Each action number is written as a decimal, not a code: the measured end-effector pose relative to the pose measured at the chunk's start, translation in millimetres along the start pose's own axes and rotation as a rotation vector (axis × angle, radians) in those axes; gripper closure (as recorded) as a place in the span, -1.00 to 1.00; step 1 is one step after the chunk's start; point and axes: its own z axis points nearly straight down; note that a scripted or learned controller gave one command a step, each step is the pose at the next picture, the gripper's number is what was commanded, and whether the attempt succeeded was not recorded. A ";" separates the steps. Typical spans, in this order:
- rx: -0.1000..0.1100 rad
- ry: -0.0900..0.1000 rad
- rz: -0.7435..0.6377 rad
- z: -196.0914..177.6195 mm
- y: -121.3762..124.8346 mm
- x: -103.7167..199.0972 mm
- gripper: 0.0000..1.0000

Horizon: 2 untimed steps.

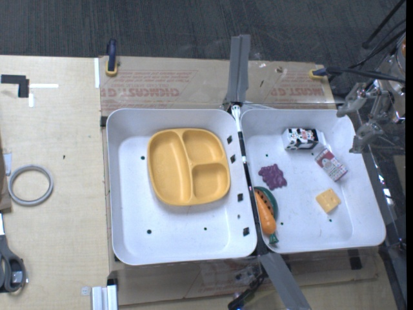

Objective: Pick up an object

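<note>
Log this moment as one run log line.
left bin: yellow divided plate | right bin: toy carrot, purple grapes, cheese cube, cow-print carton | nothing picked yet

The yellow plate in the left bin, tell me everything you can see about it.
The yellow plate is a rounded-square divided dish that looks like matte plastic, with three compartments: one long one along its left side and two smaller ones on its right, split by raised ridges. All three look empty. It lies flat and right side up on the floor of the left bin, in the upper middle part, turned slightly askew to the bin's walls. Nothing but the bin floor touches it, and it stands apart from every wall.
</note>
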 end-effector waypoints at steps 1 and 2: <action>0.001 0.002 0.361 153.5 72.2 -10.8 -1.00; 0.001 -0.001 0.274 100.3 7.6 -3.0 -1.00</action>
